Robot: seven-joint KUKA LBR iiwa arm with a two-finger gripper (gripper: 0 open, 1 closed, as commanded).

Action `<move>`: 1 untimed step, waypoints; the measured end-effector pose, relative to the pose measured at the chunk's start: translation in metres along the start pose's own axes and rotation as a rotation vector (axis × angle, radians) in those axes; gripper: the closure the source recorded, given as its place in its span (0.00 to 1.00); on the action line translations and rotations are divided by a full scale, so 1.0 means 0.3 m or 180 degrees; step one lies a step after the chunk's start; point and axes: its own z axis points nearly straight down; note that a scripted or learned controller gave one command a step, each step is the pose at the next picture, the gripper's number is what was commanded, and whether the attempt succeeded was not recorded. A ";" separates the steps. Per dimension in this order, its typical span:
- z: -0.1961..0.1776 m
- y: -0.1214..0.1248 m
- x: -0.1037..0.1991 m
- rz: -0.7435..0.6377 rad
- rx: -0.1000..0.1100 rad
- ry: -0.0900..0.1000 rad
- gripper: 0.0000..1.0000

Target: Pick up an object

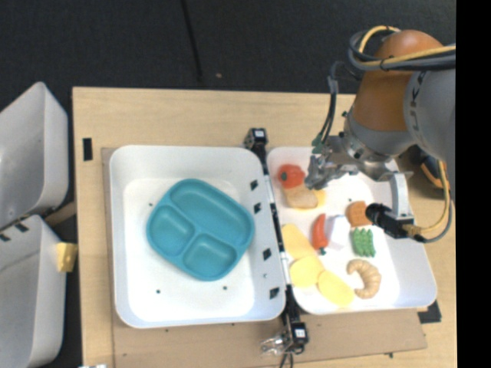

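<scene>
So the gripper (318, 176) hangs over the toy tomato (291, 175) and bread piece (301, 198); finger state I can't tell. 2 items crowded together, so it could easily nudge both.

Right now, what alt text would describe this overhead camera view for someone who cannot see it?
A grey and orange robot arm lowers its gripper into the right white bin, beside a toy tomato among other play food. The left white bin holds a blue divided plate.
</scene>
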 end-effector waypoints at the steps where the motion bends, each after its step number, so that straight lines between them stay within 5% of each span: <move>1: 0.010 0.248 0.179 0.0008 0.0041 0.0003 1.00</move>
